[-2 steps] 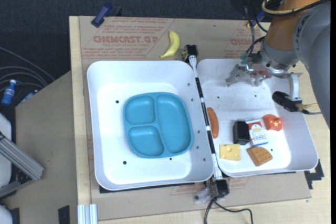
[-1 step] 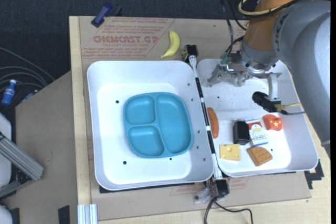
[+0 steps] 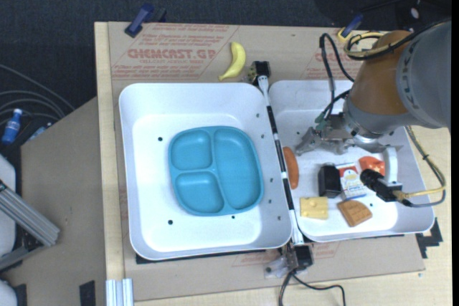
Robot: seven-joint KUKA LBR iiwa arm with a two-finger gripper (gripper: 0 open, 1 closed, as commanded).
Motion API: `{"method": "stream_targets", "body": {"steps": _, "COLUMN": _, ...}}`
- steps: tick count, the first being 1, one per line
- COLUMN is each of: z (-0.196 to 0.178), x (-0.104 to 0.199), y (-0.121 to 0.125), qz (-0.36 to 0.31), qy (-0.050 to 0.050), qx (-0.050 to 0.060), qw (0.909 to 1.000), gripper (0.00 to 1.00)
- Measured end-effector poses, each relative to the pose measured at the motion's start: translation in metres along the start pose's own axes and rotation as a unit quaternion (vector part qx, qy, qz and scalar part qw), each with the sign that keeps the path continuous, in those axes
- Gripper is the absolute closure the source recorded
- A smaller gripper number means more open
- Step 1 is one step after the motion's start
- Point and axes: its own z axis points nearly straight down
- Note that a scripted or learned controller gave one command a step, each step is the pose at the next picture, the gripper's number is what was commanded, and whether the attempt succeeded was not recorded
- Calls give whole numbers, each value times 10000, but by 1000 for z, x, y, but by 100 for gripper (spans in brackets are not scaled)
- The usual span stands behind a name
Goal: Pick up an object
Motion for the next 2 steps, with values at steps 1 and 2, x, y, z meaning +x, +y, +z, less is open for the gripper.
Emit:
{"method": "stream_targets", "body": {"steps": 1, "z": -10, "x": 1, "y": 1, "qz": 3, "qy": 2, "qx": -12, "qw": 10000, "gripper": 100}}
{"method": "stream_targets", "body": {"steps": 2, "z": -10, "x": 1, "y": 1, "qz": 2, "qy": 2, "qx": -11, "qw": 10000, "gripper": 0}}
